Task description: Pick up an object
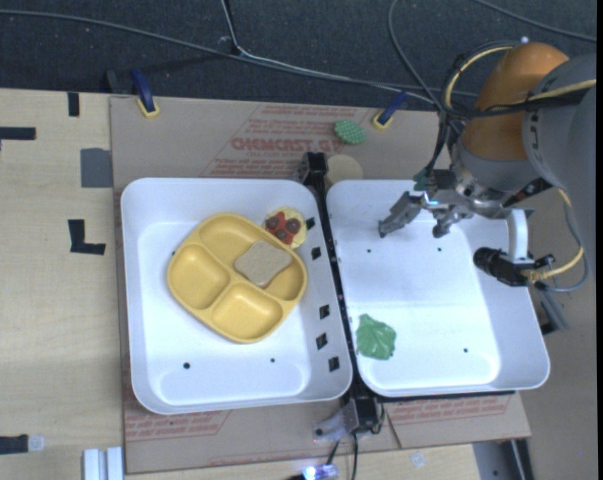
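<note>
We find a green leafy item point(376, 337) lying flat on the floor of the right bin point(501, 353), in its near left part, close to the divider between the two bins. Nothing touches it. The gripper point(418, 221) hangs over the far part of the same bin, well apart from the green item; its two fingers point(393, 222) stand spread, with nothing between them. The grey arm point(541, 118), with its orange band point(511, 93), enters from the right.

In the left bin point(146, 368) we note a yellow sectioned plate point(206, 273), lying flat near the middle. A tan slice of bread point(262, 262) rests on it, across the inner ridges. A small cluster of red berries point(284, 227) sits at the plate's far right section.

Beyond the bins, on the brown board point(211, 138), a small green textured piece point(349, 131) lies near the far edge. Two blue clamps point(144, 96) hold that edge. Cables point(231, 43) run across the dark surface farther back.
</note>
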Robot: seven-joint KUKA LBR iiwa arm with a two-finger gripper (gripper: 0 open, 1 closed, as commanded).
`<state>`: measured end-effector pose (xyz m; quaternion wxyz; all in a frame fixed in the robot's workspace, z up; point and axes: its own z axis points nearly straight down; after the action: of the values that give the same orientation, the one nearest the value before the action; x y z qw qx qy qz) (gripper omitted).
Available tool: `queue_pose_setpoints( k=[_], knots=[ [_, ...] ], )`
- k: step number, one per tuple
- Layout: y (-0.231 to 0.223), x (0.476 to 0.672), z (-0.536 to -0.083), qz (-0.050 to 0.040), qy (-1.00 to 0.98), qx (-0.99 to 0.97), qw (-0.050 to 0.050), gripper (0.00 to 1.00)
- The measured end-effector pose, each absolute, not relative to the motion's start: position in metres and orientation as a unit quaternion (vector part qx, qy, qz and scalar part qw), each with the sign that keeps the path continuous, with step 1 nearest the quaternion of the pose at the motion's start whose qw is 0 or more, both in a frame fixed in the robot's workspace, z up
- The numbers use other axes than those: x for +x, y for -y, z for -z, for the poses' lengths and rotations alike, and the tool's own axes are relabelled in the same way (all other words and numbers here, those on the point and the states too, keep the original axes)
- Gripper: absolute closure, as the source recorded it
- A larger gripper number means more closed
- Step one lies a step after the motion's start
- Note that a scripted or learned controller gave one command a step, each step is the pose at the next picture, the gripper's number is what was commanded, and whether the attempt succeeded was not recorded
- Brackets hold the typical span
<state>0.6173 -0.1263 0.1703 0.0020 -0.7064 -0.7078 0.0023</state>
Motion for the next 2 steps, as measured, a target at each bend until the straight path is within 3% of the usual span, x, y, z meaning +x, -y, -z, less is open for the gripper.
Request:
queue_pose_setpoints(
  k=[1, 2],
  knots=[
    [0.132, 0.621, -0.11, -0.0026, 0.708, -0.707, 0.002, 0.0],
    [0.132, 0.621, -0.084, -0.001, 0.708, -0.706, 0.0, 0.0]
  ],
)
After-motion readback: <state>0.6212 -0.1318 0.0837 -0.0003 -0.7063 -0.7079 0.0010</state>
